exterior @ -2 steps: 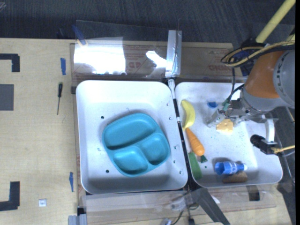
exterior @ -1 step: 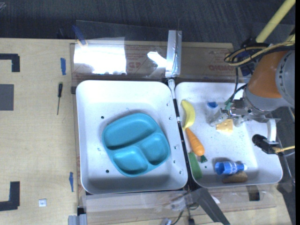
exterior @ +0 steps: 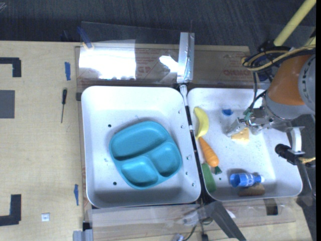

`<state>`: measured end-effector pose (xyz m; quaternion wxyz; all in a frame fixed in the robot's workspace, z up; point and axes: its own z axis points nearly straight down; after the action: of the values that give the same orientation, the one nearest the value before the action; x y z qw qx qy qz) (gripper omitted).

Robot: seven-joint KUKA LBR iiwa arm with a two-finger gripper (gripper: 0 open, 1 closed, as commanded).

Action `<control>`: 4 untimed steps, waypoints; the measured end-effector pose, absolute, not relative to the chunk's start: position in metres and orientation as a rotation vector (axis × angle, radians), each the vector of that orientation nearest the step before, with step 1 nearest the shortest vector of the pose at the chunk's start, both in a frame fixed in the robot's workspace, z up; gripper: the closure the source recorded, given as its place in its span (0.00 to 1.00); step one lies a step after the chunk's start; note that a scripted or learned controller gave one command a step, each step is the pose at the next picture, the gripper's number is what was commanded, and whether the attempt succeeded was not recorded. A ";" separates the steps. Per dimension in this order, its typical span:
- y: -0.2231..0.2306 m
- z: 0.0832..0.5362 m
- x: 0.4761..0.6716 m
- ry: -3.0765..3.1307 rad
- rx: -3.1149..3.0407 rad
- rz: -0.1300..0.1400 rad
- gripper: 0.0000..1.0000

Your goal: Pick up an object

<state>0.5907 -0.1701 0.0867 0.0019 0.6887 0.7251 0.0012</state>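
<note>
Nearest the camera, along the right bin's (exterior: pixel 281 191) front wall, lies a blue bottle (exterior: pixel 245 179) on its side, with a brown object (exterior: pixel 249 190) touching it on the near side. Left of the bottle, a green vegetable (exterior: pixel 209 177) rests against the divider, then a carrot (exterior: pixel 209 153) beyond it and a banana (exterior: pixel 201 121) farther back. Beyond the bottle, toward the bin's middle, the gripper (exterior: pixel 242 128) is down over a pale yellow block (exterior: pixel 242 136); whether it clasps the block cannot be told. A small blue-and-white item (exterior: pixel 227 113) sits behind. Left of the bottle, the left bin (exterior: pixel 95 134) holds a blue divided tray (exterior: pixel 145 153).
</note>
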 end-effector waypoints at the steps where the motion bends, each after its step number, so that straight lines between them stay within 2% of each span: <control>1: -0.146 0.087 0.582 2.268 2.170 0.004 0.00; 2: -0.142 0.087 0.599 2.244 2.192 0.004 0.00; 3: -0.161 0.087 0.584 2.245 2.194 0.002 0.00; 4: -0.157 0.087 0.584 2.280 2.157 0.002 0.00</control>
<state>0.5841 -0.1567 0.0870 0.0017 0.6872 0.7265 0.0006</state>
